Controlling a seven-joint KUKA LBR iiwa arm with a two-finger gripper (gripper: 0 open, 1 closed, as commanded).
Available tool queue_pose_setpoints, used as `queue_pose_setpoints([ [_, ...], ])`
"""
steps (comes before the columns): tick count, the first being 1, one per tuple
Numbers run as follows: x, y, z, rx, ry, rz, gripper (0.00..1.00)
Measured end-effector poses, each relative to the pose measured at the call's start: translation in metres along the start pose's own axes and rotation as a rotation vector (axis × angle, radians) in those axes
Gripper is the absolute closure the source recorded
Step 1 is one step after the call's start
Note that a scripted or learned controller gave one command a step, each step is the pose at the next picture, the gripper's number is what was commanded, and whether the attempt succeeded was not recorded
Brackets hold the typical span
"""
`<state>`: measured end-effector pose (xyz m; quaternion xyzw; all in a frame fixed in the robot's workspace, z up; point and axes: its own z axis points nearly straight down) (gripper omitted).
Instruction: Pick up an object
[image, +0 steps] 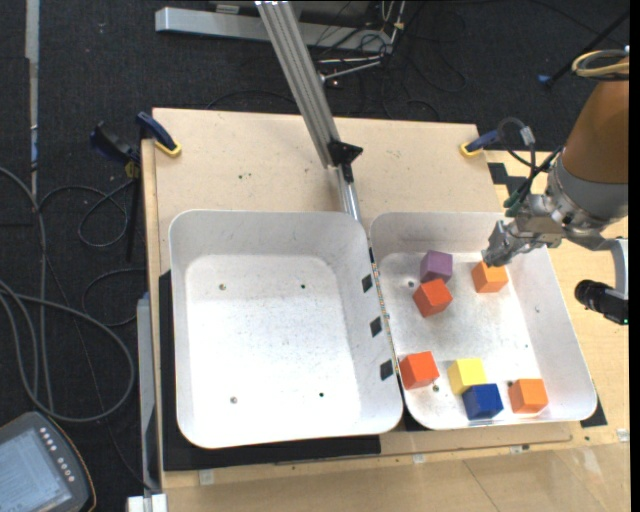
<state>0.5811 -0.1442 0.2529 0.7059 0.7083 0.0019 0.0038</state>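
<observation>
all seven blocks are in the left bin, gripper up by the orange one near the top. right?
Not quite: the camera view shows all seven blocks in the right bin, not the left bin. The rest holds: the gripper is by the orange block near the top.

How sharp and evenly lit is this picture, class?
Camera view: even, soft light, faint shadows under the blocks; the white bins look bright without harsh glare; the cubes are crisp, the gripper and arm slightly soft.
</observation>
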Motion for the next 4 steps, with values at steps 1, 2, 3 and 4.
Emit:
queue_pose_setpoints([
  [1,0.053,0.002,-0.002,0.007,0.004,-0.005,1.00],
  [2,0.113,0.016,0.010,0.008,0.005,-0.005,1.00],
  [3,0.157,0.028,0.018,0.007,0.003,-0.004,1.00],
  [4,0.214,0.034,0.027,0.007,0.004,-0.004,1.00],
])
